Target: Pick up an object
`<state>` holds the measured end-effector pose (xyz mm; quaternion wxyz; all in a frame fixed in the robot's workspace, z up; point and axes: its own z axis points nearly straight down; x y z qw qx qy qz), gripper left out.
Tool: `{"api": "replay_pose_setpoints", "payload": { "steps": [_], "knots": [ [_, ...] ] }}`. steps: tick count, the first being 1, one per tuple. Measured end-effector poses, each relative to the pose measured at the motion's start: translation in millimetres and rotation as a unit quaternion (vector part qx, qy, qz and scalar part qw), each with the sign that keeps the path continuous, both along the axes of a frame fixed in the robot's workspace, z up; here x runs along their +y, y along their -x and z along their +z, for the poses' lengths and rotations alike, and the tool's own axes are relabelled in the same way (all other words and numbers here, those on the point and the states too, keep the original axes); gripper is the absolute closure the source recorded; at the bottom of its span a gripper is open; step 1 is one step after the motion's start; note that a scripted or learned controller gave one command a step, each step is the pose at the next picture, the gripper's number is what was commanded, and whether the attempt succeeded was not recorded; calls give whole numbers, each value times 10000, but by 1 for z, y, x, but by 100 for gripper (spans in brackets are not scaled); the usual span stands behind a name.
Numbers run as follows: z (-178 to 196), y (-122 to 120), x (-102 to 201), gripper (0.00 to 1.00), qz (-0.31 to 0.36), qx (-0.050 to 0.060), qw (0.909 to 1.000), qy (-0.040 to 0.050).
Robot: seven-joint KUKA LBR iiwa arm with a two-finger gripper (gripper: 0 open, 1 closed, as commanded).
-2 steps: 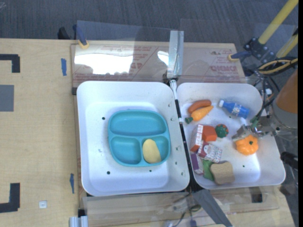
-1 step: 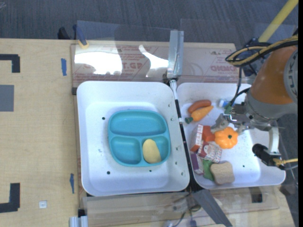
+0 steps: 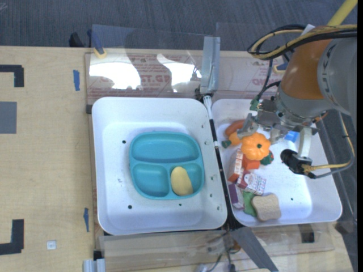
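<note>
While poised above the right bin [image 3: 326, 205], claw [image 3: 266, 130] sits just over orange pumpkin [image 3: 255, 146]. Finger spacing: cannot tell. Crowded left wall, open floor rightward.

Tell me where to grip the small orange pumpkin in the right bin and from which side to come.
Grip the orange pumpkin across its round body, coming straight down from above. It sits on top of the clutter, so its upper half is exposed, while packets crowd its lower sides. The hand is close by.

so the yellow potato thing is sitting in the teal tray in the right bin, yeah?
Not quite: the camera view shows the yellow potato-shaped item in the teal tray, but that tray sits in the left bin, not the right one.
</note>
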<state>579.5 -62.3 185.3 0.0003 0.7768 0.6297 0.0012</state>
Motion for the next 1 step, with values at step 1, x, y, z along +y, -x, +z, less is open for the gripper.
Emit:
{"api": "replay_pose_setpoints", "payload": {
  "steps": [1],
  "knots": [
    [17,-49,54,100,-1201,16,9928,3]
  ]
}}
